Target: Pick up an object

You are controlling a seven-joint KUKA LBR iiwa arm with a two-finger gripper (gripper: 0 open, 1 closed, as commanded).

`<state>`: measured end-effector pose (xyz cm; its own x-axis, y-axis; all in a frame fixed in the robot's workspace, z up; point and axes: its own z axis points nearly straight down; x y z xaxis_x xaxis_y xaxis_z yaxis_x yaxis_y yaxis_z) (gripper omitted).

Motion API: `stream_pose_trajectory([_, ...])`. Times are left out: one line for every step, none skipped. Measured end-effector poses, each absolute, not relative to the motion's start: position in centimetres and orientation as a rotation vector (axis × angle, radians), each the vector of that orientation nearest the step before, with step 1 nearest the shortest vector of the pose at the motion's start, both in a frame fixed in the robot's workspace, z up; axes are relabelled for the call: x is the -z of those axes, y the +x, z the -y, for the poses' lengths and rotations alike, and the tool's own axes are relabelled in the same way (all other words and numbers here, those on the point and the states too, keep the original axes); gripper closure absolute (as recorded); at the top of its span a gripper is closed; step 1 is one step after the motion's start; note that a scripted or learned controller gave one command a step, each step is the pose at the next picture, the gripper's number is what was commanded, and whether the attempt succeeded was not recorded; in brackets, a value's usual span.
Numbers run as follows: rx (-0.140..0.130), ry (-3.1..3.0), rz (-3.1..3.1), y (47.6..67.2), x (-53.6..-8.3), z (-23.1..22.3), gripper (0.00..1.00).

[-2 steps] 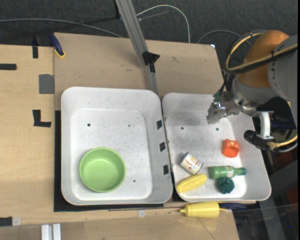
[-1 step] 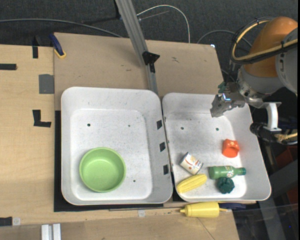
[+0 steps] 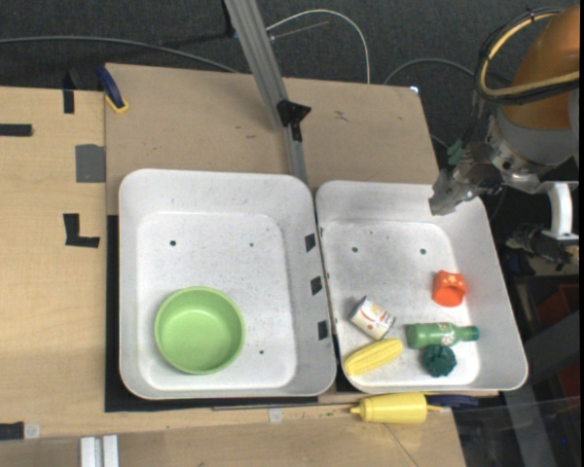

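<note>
Green bowl (image 3: 200,330); toys beside can (image 3: 372,316)

The 2 white bins (image 3: 219,195) look like speckled matt plastic; the bench (image 3: 39,163) is bare matt wood.

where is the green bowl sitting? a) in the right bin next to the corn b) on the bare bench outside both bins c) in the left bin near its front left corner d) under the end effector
c, since the green bowl rests inside the left bin toward its front left corner, while the corn and other small items lie in the right bin.
</note>
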<state>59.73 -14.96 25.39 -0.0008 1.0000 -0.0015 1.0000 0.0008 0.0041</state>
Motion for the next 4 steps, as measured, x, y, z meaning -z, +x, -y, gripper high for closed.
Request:
stream_pose_trajectory([0.002, 2.217, -2.230, 60.6, -23.8, 9.8, 1.00])
stream_pose_trajectory([-0.002, 2.214, -2.231, 61.7, -24.4, 4.1, 1.00])
stream_pose_trajectory([0.002, 2.215, -2.230, 62.8, -22.8, -1.4, 1.00])
stream_pose_trajectory([0.001, 2.216, -2.229, 63.3, -22.5, -5.8, 1.00])
